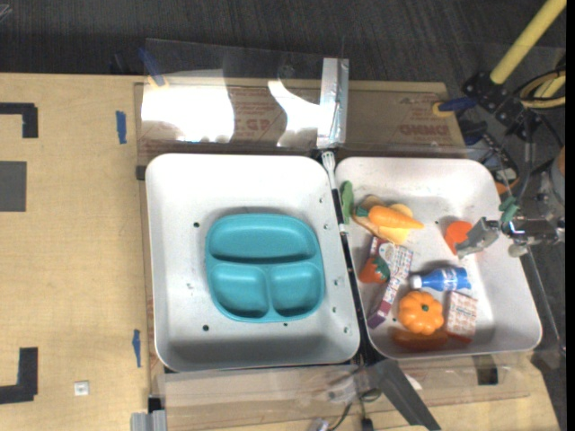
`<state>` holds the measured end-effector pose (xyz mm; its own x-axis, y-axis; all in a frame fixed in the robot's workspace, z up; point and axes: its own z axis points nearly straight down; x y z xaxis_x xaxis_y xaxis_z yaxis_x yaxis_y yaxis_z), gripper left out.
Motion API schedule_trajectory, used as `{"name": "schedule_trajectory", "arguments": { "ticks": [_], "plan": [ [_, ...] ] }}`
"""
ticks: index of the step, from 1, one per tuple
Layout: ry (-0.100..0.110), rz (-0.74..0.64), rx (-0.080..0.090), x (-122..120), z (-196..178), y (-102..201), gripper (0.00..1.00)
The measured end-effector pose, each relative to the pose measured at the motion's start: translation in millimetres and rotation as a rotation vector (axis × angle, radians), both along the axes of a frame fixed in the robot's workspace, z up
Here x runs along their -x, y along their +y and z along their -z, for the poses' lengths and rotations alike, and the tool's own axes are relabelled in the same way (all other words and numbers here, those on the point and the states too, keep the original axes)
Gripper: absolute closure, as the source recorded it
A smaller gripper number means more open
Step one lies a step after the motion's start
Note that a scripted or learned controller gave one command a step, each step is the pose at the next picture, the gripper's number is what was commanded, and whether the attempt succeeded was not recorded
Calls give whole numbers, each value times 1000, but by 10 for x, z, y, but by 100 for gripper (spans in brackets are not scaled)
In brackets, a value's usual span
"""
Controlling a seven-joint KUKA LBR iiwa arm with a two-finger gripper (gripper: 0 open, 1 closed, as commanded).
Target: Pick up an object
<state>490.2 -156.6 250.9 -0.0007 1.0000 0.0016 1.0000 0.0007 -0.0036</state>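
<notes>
The right bin [431, 180] holds several objects. A red-orange ball-like piece [457, 233] lies near its right wall. My gripper [485, 233] reaches in from the right, just beside that piece and low over the bin. An orange and yellow carrot-like toy [392, 219] lies at the bin's left. Below it are a white printed packet [396, 268], a small orange piece [369, 271] and a purple stick [381, 305]. A blue and white bottle [441, 281] lies above an orange pumpkin [420, 312]. A red and white packet [463, 313] is to the pumpkin's right.
The left bin [171, 241] holds a teal divided plate [265, 264]. A clear plastic sheet [238, 106] stands behind the bins. A yellow pole [535, 27] and cables [517, 115] crowd the upper right. Plywood bench [67, 241] lies to the left.
</notes>
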Motion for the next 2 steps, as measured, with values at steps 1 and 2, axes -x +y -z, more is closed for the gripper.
{"name": "schedule_trajectory", "arguments": {
  "ticks": [1,2],
  "plan": [
    [-6,135,2,-653,1457,458,0],
    [-15,436,1,-1232,1599,370,0]
  ]
}}
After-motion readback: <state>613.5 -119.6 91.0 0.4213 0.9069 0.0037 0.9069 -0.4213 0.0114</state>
